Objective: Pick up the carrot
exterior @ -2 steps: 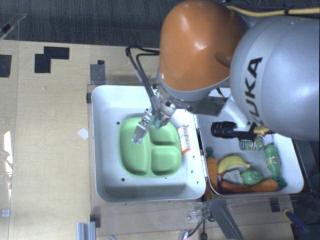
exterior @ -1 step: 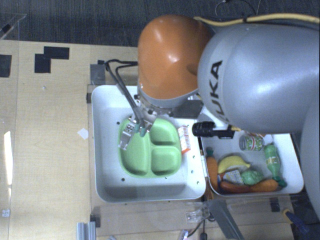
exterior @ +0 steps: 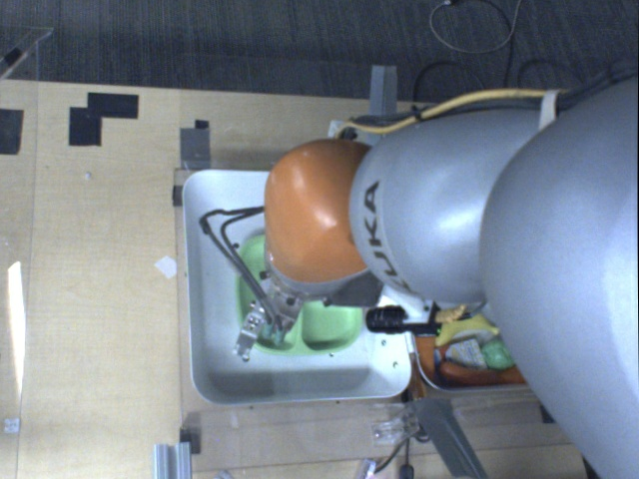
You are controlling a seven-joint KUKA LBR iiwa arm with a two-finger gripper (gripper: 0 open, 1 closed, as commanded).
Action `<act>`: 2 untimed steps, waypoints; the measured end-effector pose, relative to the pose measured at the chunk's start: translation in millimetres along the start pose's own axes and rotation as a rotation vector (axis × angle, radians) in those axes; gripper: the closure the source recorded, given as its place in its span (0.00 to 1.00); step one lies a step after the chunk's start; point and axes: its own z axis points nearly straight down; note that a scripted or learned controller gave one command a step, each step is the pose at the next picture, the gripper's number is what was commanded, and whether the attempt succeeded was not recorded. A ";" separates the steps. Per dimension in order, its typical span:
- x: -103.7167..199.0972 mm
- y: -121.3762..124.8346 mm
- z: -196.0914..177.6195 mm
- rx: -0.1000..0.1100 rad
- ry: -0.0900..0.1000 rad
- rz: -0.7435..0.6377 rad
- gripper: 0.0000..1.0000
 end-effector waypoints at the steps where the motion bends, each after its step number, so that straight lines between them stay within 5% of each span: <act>1: -47.9 23.2 76.0 -0.015 -0.007 0.065 0.00; 2: -11.5 -23.1 17.8 0.000 -0.001 0.465 0.00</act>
